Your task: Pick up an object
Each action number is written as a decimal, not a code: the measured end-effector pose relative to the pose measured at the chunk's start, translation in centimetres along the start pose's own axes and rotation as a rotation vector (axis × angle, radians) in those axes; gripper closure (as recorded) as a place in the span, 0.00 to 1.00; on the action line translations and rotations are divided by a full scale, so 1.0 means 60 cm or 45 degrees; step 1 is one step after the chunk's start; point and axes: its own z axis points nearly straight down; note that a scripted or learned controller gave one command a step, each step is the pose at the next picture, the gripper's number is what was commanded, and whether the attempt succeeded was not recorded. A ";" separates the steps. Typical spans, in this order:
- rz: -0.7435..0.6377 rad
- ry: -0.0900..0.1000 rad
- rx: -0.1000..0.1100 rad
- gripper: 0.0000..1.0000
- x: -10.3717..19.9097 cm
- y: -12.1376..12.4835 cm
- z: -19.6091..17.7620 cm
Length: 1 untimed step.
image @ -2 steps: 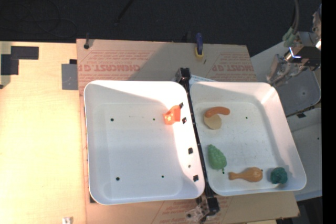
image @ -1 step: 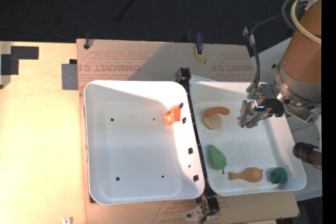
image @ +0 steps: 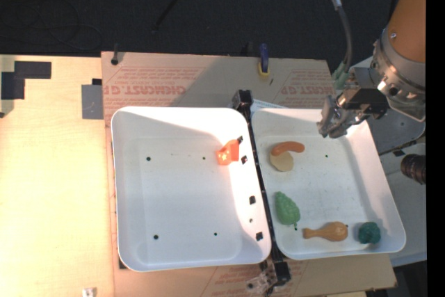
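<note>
The right bin (image: 361, 170) holds an orange sausage-shaped piece (image: 288, 148) lying against a tan round piece (image: 282, 162). Nearer the front lie a green leafy lump (image: 286, 208), a tan gourd-shaped item (image: 326, 232) and a dark teal ball (image: 368, 232). A small red-orange object (image: 227, 153) sits in the left bin (image: 174, 233), close to its right wall. My gripper (image: 334, 127) hangs over the far right part of the right bin, to the right of the sausage piece, with nothing visible between its fingers.
The two bins stand side by side on a cardboard sheet (image: 181, 83), joined by black clips (image: 244, 99) along the divide. A blue clamp (image: 263, 59) stands at the cardboard's far edge. Cables (image: 341, 10) trail from the arm above the right bin.
</note>
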 end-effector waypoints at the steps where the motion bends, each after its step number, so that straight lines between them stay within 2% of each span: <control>1: 0.004 -0.003 0.032 1.00 0.018 0.029 0.279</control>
